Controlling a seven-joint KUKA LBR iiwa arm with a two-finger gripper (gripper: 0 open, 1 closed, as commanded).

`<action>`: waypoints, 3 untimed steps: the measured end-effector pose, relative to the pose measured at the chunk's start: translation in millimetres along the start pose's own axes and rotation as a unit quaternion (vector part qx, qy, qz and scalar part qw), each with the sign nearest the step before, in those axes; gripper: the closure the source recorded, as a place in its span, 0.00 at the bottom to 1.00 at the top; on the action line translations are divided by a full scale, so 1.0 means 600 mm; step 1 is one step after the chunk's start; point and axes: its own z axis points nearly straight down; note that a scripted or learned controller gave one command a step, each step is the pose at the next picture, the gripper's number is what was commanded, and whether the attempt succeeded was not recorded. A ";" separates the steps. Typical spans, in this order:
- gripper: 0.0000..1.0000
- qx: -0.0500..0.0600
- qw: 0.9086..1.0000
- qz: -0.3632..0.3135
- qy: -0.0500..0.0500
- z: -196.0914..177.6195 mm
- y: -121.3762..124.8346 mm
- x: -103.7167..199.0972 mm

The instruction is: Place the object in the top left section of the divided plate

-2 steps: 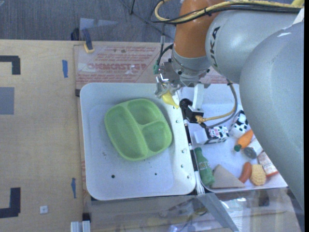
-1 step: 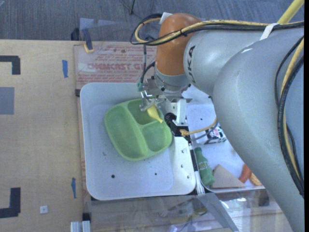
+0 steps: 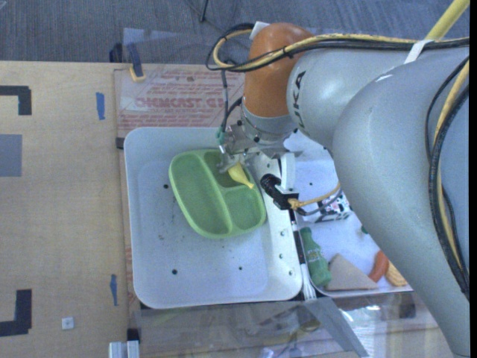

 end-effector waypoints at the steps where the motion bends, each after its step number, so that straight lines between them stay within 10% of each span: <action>1: 1.00 -0.001 1.000 0.014 0.002 0.001 -0.001 -0.002; 3: 1.00 -0.001 0.983 0.184 -0.004 0.004 0.007 0.025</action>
